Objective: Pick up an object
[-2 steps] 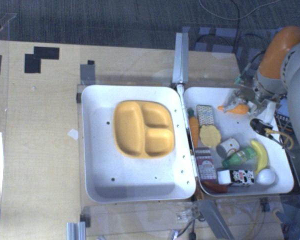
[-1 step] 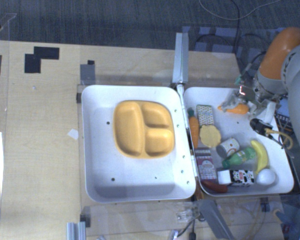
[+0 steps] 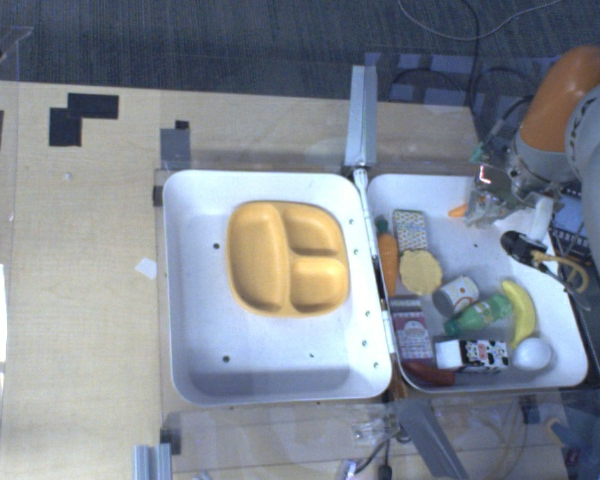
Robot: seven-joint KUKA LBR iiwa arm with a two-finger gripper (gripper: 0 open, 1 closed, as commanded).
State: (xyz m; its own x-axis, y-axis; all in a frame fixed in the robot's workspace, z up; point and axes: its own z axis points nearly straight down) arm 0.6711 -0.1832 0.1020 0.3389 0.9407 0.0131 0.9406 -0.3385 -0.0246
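The grey arm with its orange band [image 3: 570,83] leans in from three o'clock, its two-finger gripper [image 3: 483,206] low over the right white bin [image 3: 570,363] near the one o'clock corner; whether it is parted or holding anything, I cannot tell. A small orange piece [image 3: 459,210] lies just beside it. Bare floor stays open around that corner. Toward six o'clock crowd a curved yellow banana [image 3: 521,308], a smooth white egg [image 3: 531,353] and a green plastic bottle [image 3: 477,315]. The left white bin [image 3: 195,298] holds a moulded yellow divided tray [image 3: 285,258].
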